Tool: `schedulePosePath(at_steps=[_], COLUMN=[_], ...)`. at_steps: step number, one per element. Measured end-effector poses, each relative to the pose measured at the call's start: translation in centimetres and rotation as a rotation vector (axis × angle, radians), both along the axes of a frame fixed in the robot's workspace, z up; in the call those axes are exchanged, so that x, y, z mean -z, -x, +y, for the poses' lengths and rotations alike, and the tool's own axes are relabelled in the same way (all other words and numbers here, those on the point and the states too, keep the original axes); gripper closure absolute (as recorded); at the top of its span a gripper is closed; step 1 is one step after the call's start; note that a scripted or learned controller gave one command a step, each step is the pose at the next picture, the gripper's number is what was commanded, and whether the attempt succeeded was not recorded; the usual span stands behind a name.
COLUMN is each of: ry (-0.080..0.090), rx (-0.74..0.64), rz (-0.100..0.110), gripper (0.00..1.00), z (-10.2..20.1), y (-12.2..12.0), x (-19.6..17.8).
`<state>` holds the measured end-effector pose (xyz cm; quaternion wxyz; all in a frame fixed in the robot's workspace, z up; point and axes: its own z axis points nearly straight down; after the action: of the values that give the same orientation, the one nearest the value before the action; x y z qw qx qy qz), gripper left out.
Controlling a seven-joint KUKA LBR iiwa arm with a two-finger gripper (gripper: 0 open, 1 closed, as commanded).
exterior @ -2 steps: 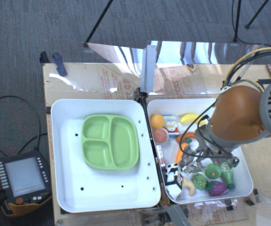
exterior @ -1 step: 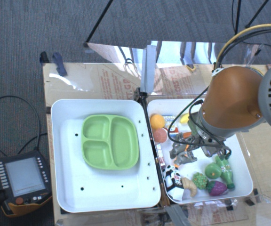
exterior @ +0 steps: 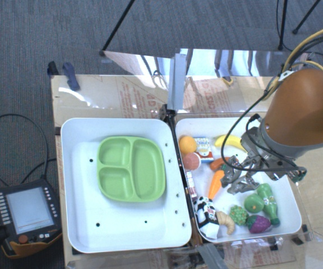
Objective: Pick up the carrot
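Note:
The carrot (exterior: 215, 184), orange and slim, lies at a slant in the middle of the right bin (exterior: 294, 202), its thick end toward the upper right. My gripper (exterior: 235, 176) hangs just to the carrot's right, low over the bin, under the arm's orange wrist. It stands open, and nothing shows between its fingers. The fingertip nearest the carrot is close to the thick end; I cannot tell whether it touches.
Toy food crowds the right bin: an orange (exterior: 187, 144), a peach (exterior: 191, 161), a banana (exterior: 227, 141), a green pear (exterior: 254, 203), an eggplant (exterior: 261, 224) and a cow figure (exterior: 206, 213). A green divided plate (exterior: 132, 168) lies in the left bin (exterior: 77, 206).

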<state>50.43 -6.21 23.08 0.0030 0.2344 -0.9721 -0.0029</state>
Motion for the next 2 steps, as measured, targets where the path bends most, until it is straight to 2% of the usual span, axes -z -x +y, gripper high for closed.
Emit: schedulePosePath(at_steps=[1, 2], ry=[0.005, 0.005], rx=[0.288, 0.372], rz=[0.007, -0.001], gripper=[1.00, 0.00], z=[3.9, 5.8], y=[0.9, 0.9], x=[-7.5, -9.9])
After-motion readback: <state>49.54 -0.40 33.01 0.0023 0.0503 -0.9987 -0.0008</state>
